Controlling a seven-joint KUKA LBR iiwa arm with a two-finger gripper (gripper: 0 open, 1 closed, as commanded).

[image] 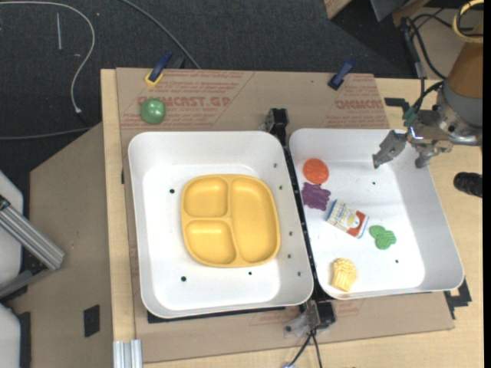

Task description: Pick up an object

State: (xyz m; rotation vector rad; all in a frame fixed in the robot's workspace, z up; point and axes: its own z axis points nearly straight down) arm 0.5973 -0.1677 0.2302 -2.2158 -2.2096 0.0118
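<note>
The right bin holds an orange round toy, a purple toy, a small white packet with red and blue print, a green toy and a yellow corn-like toy. My gripper hangs over the far right part of that bin, fingers spread apart with nothing between them. It is well to the right of the orange toy and above the green one.
The left bin carries a yellow three-part plate. A green ball rests on the cardboard behind the left bin. Blue clamps grip the board's far edge.
</note>
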